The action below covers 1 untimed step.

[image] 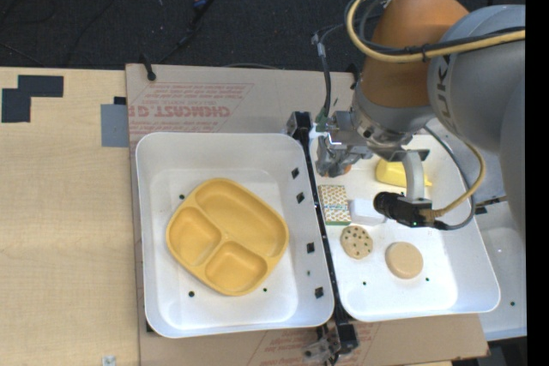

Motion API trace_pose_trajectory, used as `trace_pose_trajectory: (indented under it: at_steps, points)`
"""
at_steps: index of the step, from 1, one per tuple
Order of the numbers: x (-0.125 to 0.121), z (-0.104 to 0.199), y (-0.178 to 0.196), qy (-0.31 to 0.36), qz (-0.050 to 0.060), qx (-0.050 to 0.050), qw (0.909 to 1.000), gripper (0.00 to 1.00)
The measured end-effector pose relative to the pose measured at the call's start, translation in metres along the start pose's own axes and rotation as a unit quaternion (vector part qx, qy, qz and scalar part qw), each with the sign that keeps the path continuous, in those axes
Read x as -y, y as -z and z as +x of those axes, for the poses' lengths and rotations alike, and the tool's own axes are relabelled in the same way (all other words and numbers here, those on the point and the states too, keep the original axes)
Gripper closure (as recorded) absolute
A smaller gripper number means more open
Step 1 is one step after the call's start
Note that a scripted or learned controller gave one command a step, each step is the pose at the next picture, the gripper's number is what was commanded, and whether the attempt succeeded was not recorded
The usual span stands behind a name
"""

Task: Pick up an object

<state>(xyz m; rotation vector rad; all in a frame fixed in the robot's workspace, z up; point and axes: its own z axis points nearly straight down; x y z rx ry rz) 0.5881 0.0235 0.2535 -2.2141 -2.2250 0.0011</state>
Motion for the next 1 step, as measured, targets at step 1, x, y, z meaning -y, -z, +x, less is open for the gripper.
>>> trace_pose_trajectory:
  at_steps: [1]
  points:
    - [0.003, 0.0585, -0.0089, 0.001, 0.001, 0.0, 1.0, 1.0]
